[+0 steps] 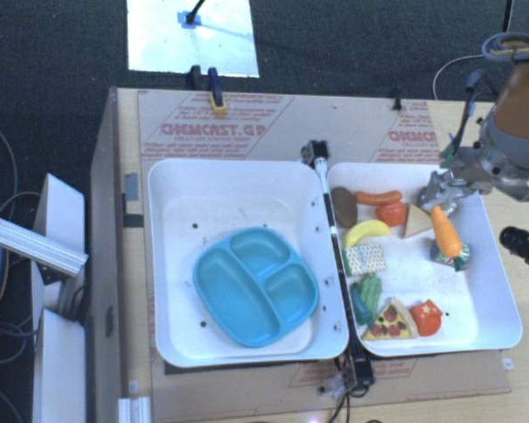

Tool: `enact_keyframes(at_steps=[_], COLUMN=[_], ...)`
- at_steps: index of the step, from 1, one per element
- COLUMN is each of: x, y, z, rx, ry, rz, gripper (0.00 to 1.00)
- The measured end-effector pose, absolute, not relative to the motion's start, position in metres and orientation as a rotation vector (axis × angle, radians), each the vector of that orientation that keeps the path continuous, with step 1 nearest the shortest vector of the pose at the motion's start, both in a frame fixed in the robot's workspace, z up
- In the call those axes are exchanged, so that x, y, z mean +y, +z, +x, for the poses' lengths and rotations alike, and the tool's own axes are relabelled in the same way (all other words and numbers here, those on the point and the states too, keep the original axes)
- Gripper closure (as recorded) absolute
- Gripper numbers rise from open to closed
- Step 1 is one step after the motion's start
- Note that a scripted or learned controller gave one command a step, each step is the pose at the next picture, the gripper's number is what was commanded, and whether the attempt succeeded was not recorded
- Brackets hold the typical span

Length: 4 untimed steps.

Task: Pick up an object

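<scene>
The tabletop (247, 117) carries two shallow white bins side by side. The left bin (181, 192) contains one blue divided plate (256, 285), lying flat toward the bin's near right corner.

The right bin (502, 311) contains a group of toy food items. Along the far side lie a brown piece (343, 206), a sausage (378, 197) and a red tomato (391, 214), close together. A banana (368, 232) lies just in front of them, with a speckled white block (365, 258) touching its near edge. Nearer the camera are a green vegetable (367, 293), a pizza slice (391, 320) and a red strawberry-like piece (426, 317).

The arm enters from the right, with its orange band (520, 104) above the wrist. The end effector (441, 192) sits over the far right part of the right bin. A carrot (445, 232) hangs tilted directly below it, orange body up and green top down, beside a tan wedge (416, 223). The frame does not resolve whether the carrot is gripped, and the state of the end effector cannot be told.
</scene>
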State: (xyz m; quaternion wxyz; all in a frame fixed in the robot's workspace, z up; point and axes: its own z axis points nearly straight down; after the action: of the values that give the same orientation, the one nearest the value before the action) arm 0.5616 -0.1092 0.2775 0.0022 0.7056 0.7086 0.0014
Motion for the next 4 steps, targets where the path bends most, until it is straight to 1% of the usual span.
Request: enact_keyframes(at_steps=[1,2,4], x=[-0.06,-0.019,-0.015], y=[0.249,0.243,0.225], z=[0.571,0.578,0.587], rx=[2.226,2.226,2.226], ry=[0.002,0.002,0.001], rz=[2.216,2.216,2.215], gripper=[1.0,1.0,1.0])
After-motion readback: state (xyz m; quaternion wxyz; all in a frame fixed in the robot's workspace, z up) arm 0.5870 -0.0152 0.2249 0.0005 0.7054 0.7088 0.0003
